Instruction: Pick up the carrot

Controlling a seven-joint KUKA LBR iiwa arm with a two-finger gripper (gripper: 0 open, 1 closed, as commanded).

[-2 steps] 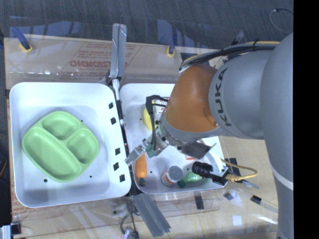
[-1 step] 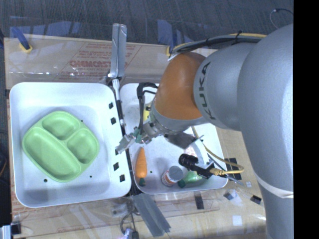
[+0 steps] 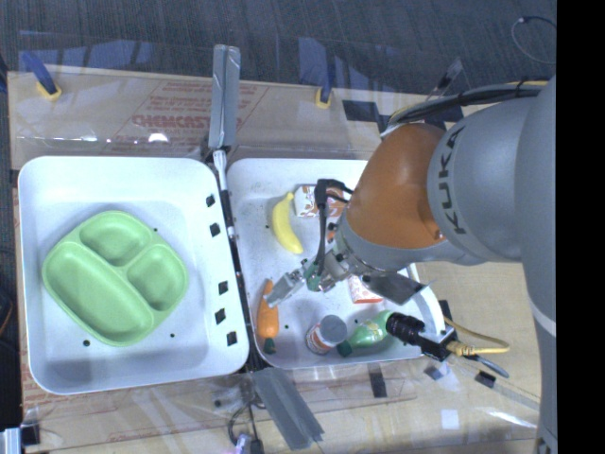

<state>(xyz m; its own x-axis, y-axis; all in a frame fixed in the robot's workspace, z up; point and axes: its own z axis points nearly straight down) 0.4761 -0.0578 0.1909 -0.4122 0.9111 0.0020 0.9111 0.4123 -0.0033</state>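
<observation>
Orange carrot (image 3: 268,321) in right bin (image 3: 248,253); end effector (image 3: 281,292) just above, grip state unclear.

The grey arm (image 3: 492,187) carries the brand "KUKA" in dark letters, running sideways down its casing at about 3 o'clock in the view. On the clear sheet (image 3: 161,112) at about 11 o'clock, above the left bin, faint red print reads roughly "CHEMCAST". The small carton (image 3: 304,200) in the right bin bears print too small to read.
</observation>
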